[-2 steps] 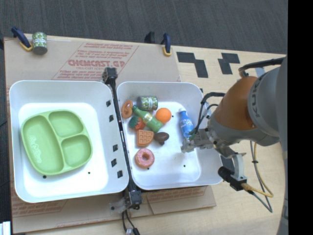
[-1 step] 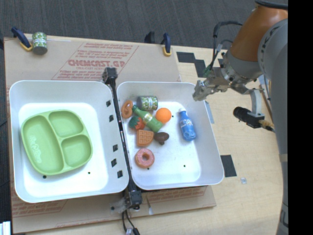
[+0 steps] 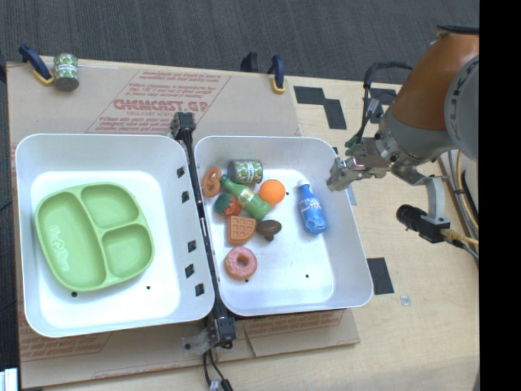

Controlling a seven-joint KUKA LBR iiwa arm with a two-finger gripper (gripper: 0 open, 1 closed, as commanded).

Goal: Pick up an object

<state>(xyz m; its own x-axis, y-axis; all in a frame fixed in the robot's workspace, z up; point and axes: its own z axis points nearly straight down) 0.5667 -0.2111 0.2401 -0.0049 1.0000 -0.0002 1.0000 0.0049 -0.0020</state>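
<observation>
The right bin (image 3: 346, 255) holds a cluster of toy food: a blue bottle (image 3: 310, 208), an orange ball (image 3: 273, 191), a green can (image 3: 245, 171), a green bottle (image 3: 247, 199), a pretzel (image 3: 212, 182), a waffle (image 3: 240, 229), a dark brown piece (image 3: 270, 228) and a pink donut (image 3: 241, 262). My gripper (image 3: 342, 174) hangs over the bin's right rim, up and to the right of the blue bottle. Nothing shows between its fingers. The arm comes in from the right.
The left bin (image 3: 32, 300) holds a green divided plate (image 3: 94, 235). A small green can (image 3: 66, 70) sits at the board's far left corner beside a blue clamp (image 3: 35, 62). Another clamp (image 3: 277, 73) grips the board's back edge. Cables run at the right.
</observation>
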